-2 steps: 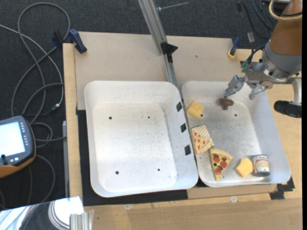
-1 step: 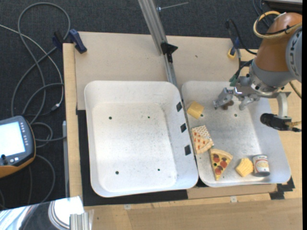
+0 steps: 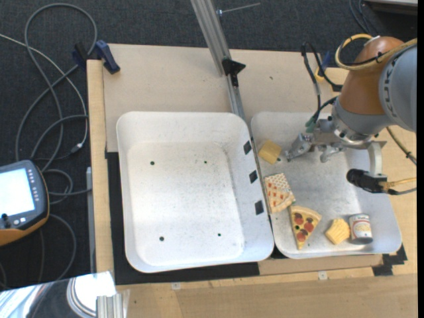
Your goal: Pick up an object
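Note:
My gripper hangs over the back part of the right bin, open, with nothing between its fingers. A yellow cheese block lies just left of it, close to the left fingertip. Nearer the front lie a checkered waffle piece, a pizza slice, a yellow wedge and a small can. The grey arm with its orange band reaches in from the right.
The left bin sits beside the right one, its raised wall between them. A slanted metal pole crosses the bench's back. A blue clamp grips the back left corner. Cables trail near the arm.

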`<state>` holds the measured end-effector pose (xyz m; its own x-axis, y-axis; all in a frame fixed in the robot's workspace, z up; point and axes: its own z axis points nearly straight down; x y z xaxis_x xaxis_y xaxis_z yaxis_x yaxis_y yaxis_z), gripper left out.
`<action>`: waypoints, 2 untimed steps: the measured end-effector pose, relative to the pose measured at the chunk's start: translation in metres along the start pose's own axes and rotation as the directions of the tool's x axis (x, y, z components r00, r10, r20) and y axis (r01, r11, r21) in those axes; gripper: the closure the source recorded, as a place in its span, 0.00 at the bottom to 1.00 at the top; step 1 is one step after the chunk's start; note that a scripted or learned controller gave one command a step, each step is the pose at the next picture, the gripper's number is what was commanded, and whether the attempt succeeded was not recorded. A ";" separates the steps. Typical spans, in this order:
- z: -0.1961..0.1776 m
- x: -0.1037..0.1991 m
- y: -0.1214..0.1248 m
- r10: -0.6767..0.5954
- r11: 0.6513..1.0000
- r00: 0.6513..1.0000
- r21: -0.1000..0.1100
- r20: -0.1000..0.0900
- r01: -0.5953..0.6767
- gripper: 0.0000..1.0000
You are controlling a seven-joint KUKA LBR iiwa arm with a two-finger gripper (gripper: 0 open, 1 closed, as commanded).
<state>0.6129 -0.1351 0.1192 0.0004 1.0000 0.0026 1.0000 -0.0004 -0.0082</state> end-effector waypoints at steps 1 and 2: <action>-0.015 0.000 0.002 0.000 1.000 1.000 -0.009 0.001 0.000 1.00; -0.059 0.000 0.007 -0.002 1.000 1.000 -0.015 0.004 0.002 1.00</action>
<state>0.6207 -0.1352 0.1785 -0.0013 1.0000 -0.0012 1.0000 0.0014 0.0065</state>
